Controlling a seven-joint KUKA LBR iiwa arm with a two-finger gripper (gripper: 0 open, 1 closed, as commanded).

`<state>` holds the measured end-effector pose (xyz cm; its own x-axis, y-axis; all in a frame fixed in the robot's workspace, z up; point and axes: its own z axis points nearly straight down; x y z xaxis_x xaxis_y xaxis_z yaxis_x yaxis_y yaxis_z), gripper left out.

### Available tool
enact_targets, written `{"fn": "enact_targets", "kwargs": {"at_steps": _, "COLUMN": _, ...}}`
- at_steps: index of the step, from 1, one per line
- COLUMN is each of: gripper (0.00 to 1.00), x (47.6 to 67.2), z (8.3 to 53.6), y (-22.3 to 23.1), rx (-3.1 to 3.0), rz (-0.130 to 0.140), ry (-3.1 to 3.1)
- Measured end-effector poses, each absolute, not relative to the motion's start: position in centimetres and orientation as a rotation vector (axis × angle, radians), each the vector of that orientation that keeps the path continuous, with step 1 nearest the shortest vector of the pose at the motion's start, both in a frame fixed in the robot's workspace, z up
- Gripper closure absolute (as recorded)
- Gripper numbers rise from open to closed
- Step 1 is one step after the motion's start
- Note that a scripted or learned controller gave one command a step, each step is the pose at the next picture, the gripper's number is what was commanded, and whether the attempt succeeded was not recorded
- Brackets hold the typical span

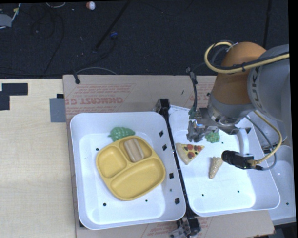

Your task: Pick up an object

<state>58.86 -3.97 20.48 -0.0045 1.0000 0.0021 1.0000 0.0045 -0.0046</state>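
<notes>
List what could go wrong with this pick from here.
1. The end effector sits between the pizza and a green toy, close to both. Coming down, it may nudge one aside or catch neither cleanly.
2. The pizza lies flat on the floor of the right bin, so a grasp there could slip off.
3. The end effector is near that bin's inner wall and might clip it.

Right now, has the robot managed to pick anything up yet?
Nothing looks lifted yet. The hand is low in the right bin, next to the pizza slice and a green toy; I cannot tell whether it grips anything. The cone lies untouched. Gripping and raising one item is left.
</notes>
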Motion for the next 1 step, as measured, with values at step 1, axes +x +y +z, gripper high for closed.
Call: {"fn": "enact_targets", "kwargs": {"at_steps": 1, "gripper": 1.0, "x": 59.55, "z": 22.07, "y": 0.83, "rx": -2.214, "rz": 0.0, "ry": -2.225}}
